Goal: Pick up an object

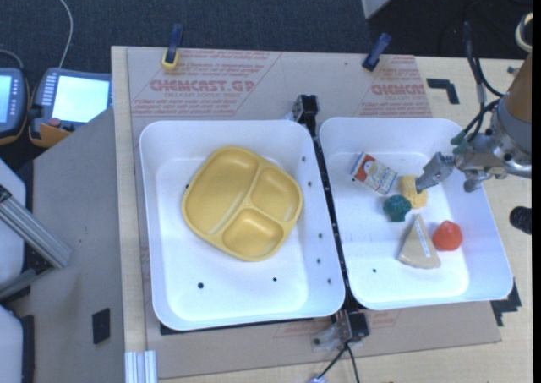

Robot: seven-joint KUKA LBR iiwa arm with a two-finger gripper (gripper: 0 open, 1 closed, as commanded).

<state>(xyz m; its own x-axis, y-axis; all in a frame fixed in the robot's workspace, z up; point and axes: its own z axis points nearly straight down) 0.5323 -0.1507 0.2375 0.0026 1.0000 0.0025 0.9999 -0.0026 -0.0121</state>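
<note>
My gripper point(433, 172) hangs over the right bin point(482, 280), its tip just above a small yellow block point(416, 189). Whether it is wide or narrow I cannot tell, since the tip is blurred and my wrist is cut off at the right.

The yellow block is partly hidden under my tip, so its shape is hard to read. Touching its lower left is a teal ball point(396, 207). Up and left lies a small carton point(373, 172), red and white, its long axis running from upper left to lower right; its print is too small to read. Below the block a pale wedge point(418, 244) points its narrow end upward, and a red ball point(447, 236) sits just beside it.

The left bin point(169, 288) holds a yellow divided plate point(243, 202). The board point(211, 81) under the bins reads "CHEMCAST".
</note>
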